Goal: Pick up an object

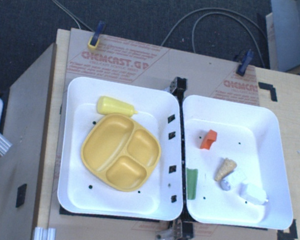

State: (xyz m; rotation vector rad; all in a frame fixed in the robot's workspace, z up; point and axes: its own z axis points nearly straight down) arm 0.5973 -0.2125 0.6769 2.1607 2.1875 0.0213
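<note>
Nothing is picked yet, the gripper's state I cannot tell; next comes reaching down onto something graspable, perhaps the orange block (209, 139).

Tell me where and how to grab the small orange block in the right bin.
Grip the small orange block across its narrow width, on its two long sides, coming straight down from above. It lies alone on the floor of the right white bin, well apart from the tan cone and the green stick, so the fingers should likely have room on both sides.
</note>
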